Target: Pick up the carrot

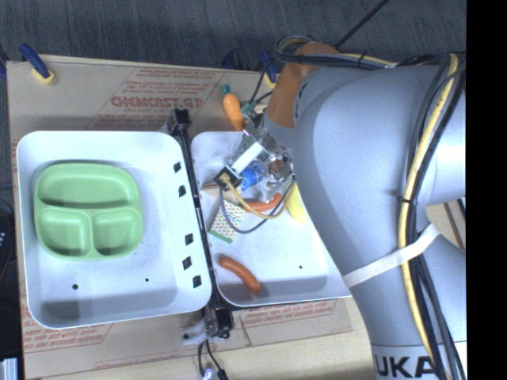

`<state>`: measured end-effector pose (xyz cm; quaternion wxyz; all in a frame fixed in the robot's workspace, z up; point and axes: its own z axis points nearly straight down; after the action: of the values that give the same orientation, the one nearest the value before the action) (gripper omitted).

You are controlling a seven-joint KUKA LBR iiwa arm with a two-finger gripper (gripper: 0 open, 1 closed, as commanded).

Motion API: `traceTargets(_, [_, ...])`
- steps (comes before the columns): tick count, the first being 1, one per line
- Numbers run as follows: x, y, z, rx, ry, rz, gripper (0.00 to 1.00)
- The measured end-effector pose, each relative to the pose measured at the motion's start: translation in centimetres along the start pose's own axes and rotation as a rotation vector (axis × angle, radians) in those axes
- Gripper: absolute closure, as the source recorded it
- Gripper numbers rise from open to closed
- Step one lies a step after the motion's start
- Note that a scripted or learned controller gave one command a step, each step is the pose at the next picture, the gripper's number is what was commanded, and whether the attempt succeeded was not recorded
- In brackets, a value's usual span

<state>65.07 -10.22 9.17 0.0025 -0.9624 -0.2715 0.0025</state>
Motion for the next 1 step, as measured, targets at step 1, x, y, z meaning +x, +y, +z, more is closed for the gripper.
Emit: traceTargets(1, [0.03,-0.10,-0.99,0.006,-0.002,-0.006,1.00])
